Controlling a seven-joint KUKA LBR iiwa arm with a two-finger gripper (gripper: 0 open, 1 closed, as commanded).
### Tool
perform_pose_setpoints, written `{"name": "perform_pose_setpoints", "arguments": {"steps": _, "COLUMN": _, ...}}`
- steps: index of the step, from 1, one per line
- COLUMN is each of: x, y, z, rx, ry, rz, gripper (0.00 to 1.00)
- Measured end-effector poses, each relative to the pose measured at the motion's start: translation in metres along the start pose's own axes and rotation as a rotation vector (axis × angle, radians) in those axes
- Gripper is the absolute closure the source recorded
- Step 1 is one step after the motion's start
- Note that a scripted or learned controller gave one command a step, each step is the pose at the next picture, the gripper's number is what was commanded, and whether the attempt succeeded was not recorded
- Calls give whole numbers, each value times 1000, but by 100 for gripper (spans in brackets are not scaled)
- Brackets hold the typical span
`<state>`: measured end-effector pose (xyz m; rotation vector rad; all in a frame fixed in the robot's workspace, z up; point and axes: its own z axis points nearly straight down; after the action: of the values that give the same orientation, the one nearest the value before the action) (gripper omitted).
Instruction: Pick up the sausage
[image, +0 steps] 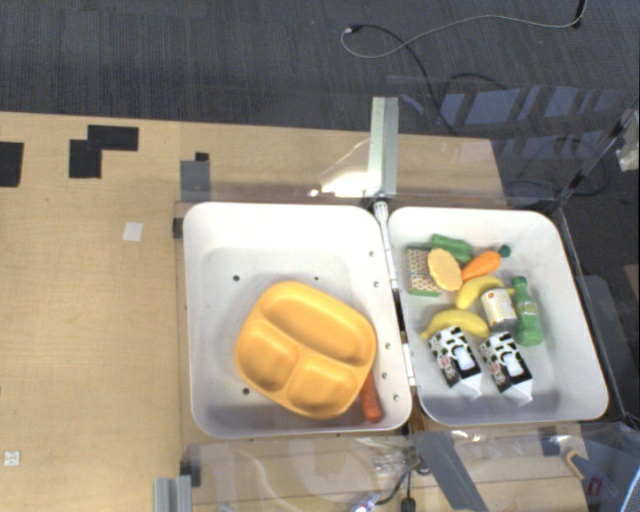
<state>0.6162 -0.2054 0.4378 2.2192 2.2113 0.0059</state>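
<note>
We have yet to reach: the sausage (371, 401), probably that reddish piece beside the tray (305, 348), awaits approach. We cannot tell the jaws' state.

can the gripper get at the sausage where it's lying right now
Probably not cleanly. The sausage lies in the left bin, wedged between the yellow divided plate and the bin's right wall, partly tucked under the plate's edge. That leaves little room for fingers on either side; only its lower end shows.
</note>
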Motion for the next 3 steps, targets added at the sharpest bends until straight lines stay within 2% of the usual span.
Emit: {"name": "perform_pose_setpoints", "arguments": {"steps": 3, "x": 5, "y": 5, "z": -38, "rx": -22, "ry": -10, "rz": -26, "gripper": 100}}
